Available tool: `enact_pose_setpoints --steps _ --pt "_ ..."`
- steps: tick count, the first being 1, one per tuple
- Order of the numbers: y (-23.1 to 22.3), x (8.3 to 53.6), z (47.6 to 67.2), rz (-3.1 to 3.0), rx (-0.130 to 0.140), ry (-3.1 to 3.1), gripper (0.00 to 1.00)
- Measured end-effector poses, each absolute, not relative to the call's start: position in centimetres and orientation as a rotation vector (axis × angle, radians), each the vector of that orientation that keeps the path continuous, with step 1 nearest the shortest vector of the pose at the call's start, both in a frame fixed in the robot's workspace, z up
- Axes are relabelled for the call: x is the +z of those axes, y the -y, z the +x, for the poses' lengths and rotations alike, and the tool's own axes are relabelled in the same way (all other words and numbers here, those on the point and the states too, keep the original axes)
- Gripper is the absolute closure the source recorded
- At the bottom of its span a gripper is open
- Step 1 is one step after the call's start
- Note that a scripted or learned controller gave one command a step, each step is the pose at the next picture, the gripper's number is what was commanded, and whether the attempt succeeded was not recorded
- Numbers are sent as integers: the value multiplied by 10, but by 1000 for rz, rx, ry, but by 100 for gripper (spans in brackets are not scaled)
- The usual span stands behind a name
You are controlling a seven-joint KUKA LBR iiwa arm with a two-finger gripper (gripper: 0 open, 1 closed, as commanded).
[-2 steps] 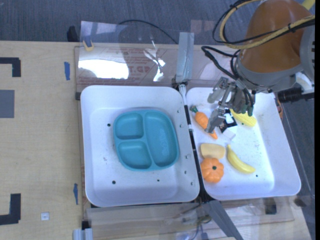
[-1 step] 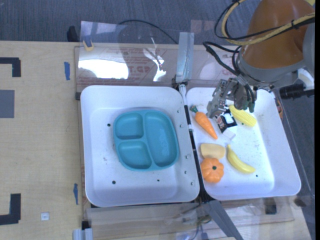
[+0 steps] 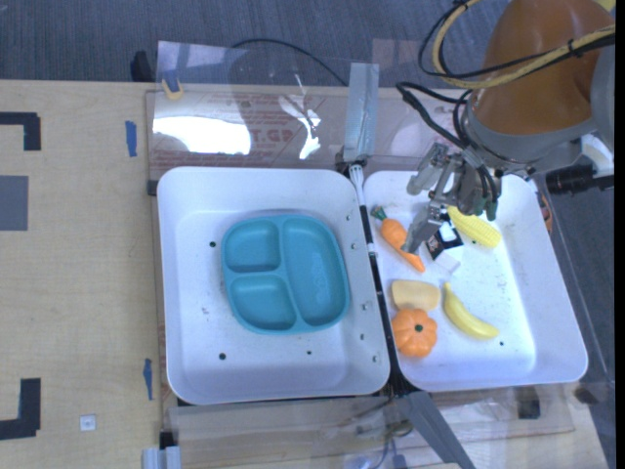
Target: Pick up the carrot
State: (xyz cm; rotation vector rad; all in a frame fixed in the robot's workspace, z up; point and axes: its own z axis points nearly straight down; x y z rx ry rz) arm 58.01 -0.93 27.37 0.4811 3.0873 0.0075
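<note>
The carrot (image 3: pixel 398 240), orange with a small green top, lies slantwise in the right bin (image 3: pixel 547 360) near its left wall. Its green end points up-left and its tip down-right. My gripper (image 3: pixel 428 234) hangs from the grey wrist just right of the carrot, close over its lower end. Whether it touches the carrot cannot be told from this angle.
An ear of corn (image 3: pixel 476 229) lies right of the gripper. A yellow block (image 3: pixel 415 293), an orange pumpkin (image 3: pixel 415 333) and a banana (image 3: pixel 469 316) lie nearer the front of the right bin. A blue divided plate (image 3: pixel 286 272) sits in the left bin (image 3: pixel 186 340).
</note>
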Motion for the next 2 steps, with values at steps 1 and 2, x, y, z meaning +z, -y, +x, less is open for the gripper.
enact_pose_setpoints --steps 1,2 --pt "21 181 626 295 1 -3134 0" --pt "15 201 610 270 3 -3127 0"
